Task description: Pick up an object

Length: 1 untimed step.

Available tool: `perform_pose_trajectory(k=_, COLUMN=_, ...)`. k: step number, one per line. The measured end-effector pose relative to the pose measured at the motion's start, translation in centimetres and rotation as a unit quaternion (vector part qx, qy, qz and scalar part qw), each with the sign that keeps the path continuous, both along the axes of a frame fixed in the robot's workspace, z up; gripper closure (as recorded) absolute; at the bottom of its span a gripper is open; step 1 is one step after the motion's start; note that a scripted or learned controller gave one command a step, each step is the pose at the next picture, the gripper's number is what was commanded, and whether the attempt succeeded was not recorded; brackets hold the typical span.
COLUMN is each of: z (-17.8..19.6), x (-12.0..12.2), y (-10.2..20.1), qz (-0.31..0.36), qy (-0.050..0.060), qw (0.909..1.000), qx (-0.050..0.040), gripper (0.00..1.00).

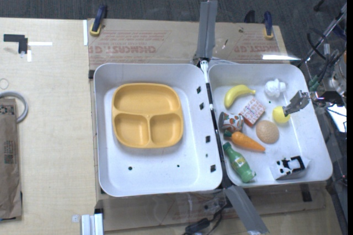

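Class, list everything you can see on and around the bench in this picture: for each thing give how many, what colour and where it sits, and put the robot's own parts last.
Bins: 2, white, side by side on the bench.
Divided plate: 1, yellow, in the left bin.
Banana: 1, yellow, top of the right bin.
Crumpled object: 1, white, right bin's top right.
Small box: 1, red and white, below the banana.
Lemon: 1, yellow, at the jaws.
Egg: 1, tan, middle of the right bin.
Carrot: 1, orange, left of the egg.
Bottle: 1, green, right bin's lower left.
Black-and-white object: 1, right bin's lower right.
Clamps: 2, blue and yellow, on the cardboard behind the bins.
Gripper: 1, grey, over the right bin's right side.
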<state>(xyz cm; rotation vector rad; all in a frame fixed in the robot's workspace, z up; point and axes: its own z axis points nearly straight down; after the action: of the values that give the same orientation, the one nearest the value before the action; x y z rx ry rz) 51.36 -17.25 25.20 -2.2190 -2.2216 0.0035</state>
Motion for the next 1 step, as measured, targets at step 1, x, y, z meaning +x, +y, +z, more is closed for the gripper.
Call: perform_pose_trajectory(k=1, z=-14.55, x=5.63, y=-0.24, qz=0.043, qy=-0.001, qw=0.9991, qx=0.0001, gripper=0.00)
